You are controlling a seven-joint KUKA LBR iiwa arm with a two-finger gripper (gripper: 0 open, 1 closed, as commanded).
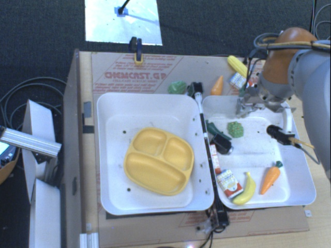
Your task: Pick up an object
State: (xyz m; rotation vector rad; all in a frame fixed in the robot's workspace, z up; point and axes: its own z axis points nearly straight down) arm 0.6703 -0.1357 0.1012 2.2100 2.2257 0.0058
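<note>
A: Is the gripper spread? I cannot tell; it hangs above the right bin's far edge

B: The green broccoli lies just beside it; descending there likely clips the rim

A left white bin is taken as the landmark. Beneath it a brown board is laid, with red lettering printed just behind the bin's far rim. A black and yellow clamp is fixed to the board's far edge, behind the bin. Further behind, a pale shiny sheet is spread on dark carpet. To the bin's left, black cables are looped, and an aluminium rail is seen beside white panels.
</note>
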